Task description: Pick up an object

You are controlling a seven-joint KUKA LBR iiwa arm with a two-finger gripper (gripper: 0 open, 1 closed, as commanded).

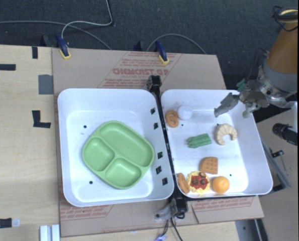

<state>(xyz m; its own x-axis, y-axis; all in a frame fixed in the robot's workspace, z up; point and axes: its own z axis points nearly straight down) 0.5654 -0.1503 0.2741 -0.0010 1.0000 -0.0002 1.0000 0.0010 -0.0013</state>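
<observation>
Seemingly spread, the gripper [235,106] hovers above the croissant [225,133], holding nothing.

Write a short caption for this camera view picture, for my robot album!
Robot gripper open above toy foods in the right bin; green plate in the left.
</observation>
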